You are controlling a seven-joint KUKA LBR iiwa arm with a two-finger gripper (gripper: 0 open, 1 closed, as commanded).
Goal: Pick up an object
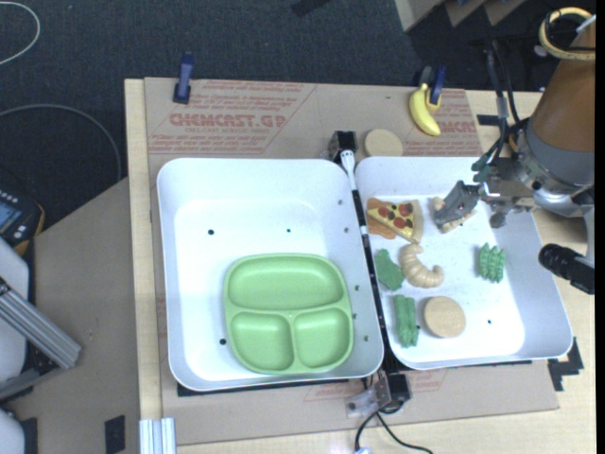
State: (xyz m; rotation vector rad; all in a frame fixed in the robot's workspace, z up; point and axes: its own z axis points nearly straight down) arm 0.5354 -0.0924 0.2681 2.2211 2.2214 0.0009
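Left bin (189,253) w/ green divided plate (288,310) at its 6 o'clock; right bin (539,320) has pizza slice (393,218), croissant (420,268), round cookie (442,316), green bits. Arm (567,130) at bin's 2 o'clock. Gripper (456,208) at 12 o'clock, just beside pizza; can't tell how far open or if holding anything.

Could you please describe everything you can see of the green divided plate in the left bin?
The green divided plate is a pale green, plastic-looking tray with rounded corners and three compartments: one wide one at the far side and two smaller ones nearer the camera. It lies flat and upright on the floor of the left bin, toward its near right corner, close to the bin's walls there.
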